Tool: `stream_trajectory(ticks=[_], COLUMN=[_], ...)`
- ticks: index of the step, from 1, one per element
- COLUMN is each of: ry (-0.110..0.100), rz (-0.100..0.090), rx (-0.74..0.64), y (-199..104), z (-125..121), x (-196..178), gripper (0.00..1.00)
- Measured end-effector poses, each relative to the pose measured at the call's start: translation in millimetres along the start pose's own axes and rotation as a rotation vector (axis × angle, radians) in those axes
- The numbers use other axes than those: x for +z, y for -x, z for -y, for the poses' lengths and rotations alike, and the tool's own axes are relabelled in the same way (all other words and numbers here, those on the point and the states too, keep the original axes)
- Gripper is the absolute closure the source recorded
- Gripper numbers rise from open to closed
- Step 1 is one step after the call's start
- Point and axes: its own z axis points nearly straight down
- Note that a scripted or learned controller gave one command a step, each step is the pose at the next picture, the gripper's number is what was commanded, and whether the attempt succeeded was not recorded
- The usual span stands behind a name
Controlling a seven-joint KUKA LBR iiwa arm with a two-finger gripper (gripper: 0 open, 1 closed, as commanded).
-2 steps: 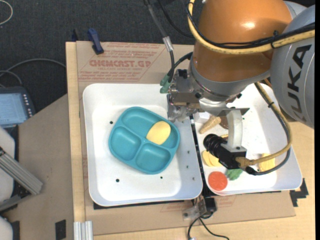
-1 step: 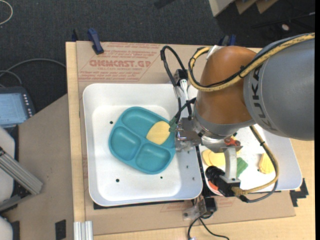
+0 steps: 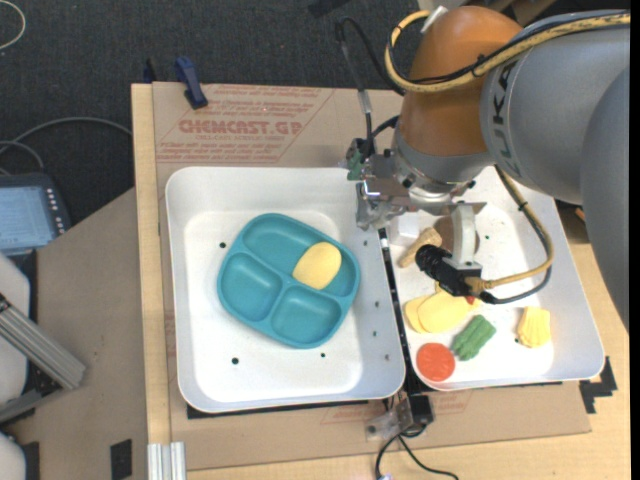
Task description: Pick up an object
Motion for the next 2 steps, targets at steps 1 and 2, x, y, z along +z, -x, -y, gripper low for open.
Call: stream_trajectory(ticks=[1, 2], ry=[-0.001, 0.014], rz=[-0.007, -0.008], rx=[-0.011, -0.006], y=[-64.2, -69.0], z=[39.1, 28.4], x=[-62.1, -230.9], gripper=[1.0, 1.0])
